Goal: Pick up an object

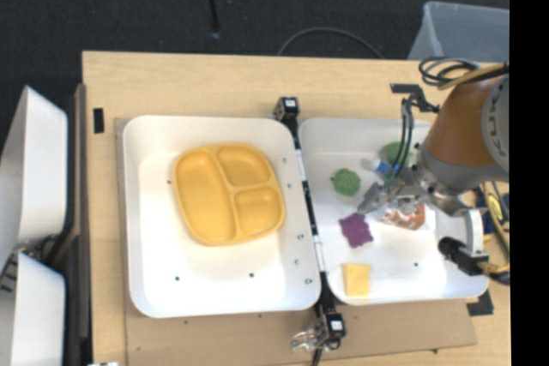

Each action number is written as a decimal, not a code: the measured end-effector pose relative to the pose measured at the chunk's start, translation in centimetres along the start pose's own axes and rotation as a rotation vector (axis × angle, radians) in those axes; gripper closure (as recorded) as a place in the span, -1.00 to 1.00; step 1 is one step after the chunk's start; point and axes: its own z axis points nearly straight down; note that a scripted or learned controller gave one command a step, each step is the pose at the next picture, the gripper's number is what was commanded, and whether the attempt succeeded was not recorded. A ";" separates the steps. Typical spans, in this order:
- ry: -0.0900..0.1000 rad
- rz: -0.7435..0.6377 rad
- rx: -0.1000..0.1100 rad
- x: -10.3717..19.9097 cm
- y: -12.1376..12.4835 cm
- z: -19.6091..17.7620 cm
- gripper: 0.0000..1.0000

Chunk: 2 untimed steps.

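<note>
While it hangs low in the right bin (429, 291), the end effector (382, 197) has an unreadable opening.

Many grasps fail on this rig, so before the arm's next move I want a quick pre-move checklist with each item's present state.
1. Gripper over the right white bin: ok.
2. Something held between the fingers: cannot tell.
3. Purple block free of the arm: ok.
4. Green bumpy ball apart from the purple block: ok.
5. Yellow square block unobstructed near the bin's front: ok.
6. Yellow divided plate lying in the left white bin: ok.
</note>
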 end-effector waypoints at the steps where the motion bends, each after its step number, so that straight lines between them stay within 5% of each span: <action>1: -0.004 0.005 -0.011 -0.2 0.3 -1.5 1.00; 2: 0.002 -0.005 -0.004 -0.4 0.8 -8.0 1.00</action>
